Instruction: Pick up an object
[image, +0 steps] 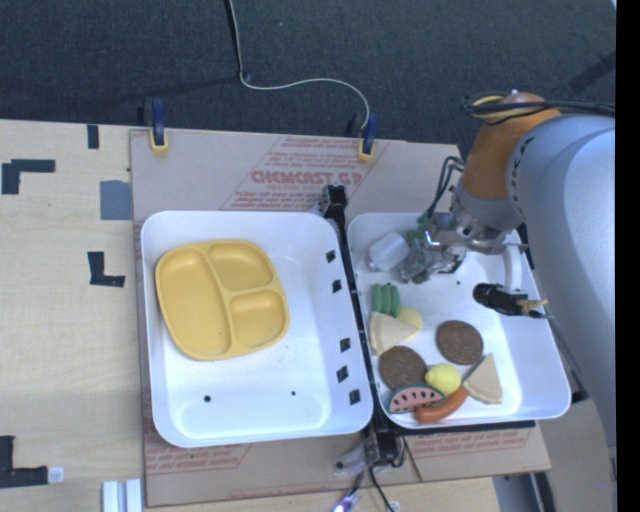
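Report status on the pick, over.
Gripper low over the right bin, far end. Nothing seen between its fingers. Toy food clustered at near end: green piece, two brown discs, watermelon slice. Yellow tray in left bin.

Counting now: 2 white bins (160, 300) side by side. 1 yellow divided plate (220, 297) in the left one. In the right: 2 brown cookies (460, 342), 1 green piece (386, 298), 1 watermelon slice (408, 399), 1 lemon (443, 378), 1 sausage (445, 406).
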